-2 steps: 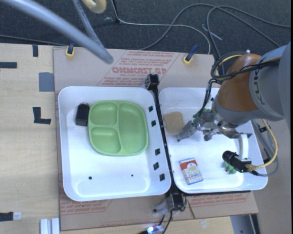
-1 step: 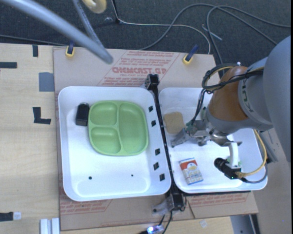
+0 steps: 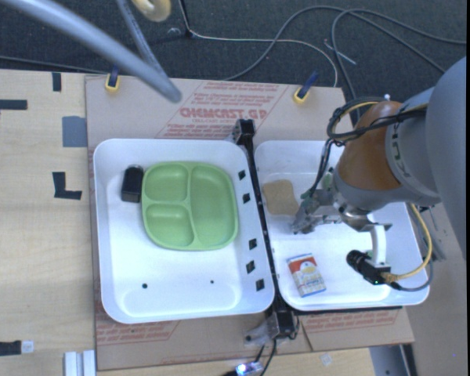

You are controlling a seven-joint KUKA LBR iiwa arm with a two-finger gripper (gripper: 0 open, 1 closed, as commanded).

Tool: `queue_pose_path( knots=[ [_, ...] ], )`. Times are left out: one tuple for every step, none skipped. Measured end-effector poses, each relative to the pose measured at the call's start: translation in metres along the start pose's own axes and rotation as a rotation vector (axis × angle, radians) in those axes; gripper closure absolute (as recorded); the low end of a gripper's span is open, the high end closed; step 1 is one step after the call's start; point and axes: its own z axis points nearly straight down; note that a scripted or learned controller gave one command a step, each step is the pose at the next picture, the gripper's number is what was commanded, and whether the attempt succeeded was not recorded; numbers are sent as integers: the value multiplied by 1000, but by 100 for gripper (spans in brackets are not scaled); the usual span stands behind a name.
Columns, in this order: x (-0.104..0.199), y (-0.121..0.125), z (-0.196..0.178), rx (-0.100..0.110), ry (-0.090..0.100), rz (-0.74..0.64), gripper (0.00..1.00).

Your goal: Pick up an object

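Observation:
The right bin [image 3: 341, 292] holds a tan flat piece [image 3: 279, 197] near its left wall and a small red-and-white box [image 3: 305, 275] near its front. My gripper [image 3: 307, 218] hangs low in this bin, just right of the tan piece and above the box. The grey arm with its orange band [image 3: 368, 157] comes in from the right and covers much of the bin's middle. Nothing shows between the fingers. The left bin [image 3: 110, 233] holds a green divided plate [image 3: 190, 205] and a small black block [image 3: 132, 184] beside the plate's left edge.
A black divider [image 3: 254, 225] with clips runs between the two bins. Cables [image 3: 392, 276] loop off the wrist over the right bin's front right. A grey pole [image 3: 102, 41] crosses the upper left above the bench. Brown cardboard [image 3: 219, 108] lies under the bins.

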Motion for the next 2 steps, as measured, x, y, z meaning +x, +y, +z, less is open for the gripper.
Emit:
queue_pose_path(
  knots=[
    [-9,2,-47,-1,1,2,100],
    [-18,6,-95,-2,1,2,100]
  ],
)
